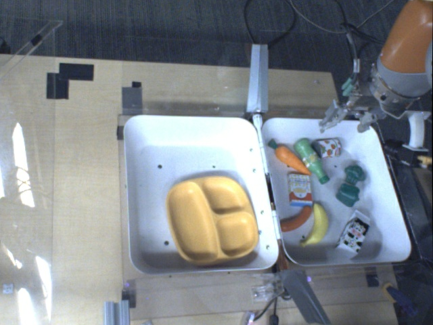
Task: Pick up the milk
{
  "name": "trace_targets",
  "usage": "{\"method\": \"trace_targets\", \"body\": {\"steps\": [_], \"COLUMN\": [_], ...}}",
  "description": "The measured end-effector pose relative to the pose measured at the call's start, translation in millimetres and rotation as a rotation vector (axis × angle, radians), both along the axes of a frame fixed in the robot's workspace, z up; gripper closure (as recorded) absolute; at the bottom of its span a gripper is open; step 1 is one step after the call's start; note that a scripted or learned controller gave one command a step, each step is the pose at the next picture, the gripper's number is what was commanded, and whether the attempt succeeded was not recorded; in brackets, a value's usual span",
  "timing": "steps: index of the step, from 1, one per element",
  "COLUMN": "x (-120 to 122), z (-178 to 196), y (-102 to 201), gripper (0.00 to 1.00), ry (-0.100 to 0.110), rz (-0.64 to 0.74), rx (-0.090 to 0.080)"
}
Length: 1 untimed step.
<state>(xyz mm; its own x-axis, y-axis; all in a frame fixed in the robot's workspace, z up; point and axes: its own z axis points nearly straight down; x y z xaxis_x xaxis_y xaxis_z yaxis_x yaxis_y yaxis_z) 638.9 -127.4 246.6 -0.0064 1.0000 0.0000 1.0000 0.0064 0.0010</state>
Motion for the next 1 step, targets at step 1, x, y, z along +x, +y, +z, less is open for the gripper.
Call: {"method": "trace_targets", "body": {"steps": [1], "x": [-60.6], "z": [-75.3], "y": [-61.3], "gripper": [0.00], "ry": [0.001], "rz": [-0.046], "rx": [-0.001]}}
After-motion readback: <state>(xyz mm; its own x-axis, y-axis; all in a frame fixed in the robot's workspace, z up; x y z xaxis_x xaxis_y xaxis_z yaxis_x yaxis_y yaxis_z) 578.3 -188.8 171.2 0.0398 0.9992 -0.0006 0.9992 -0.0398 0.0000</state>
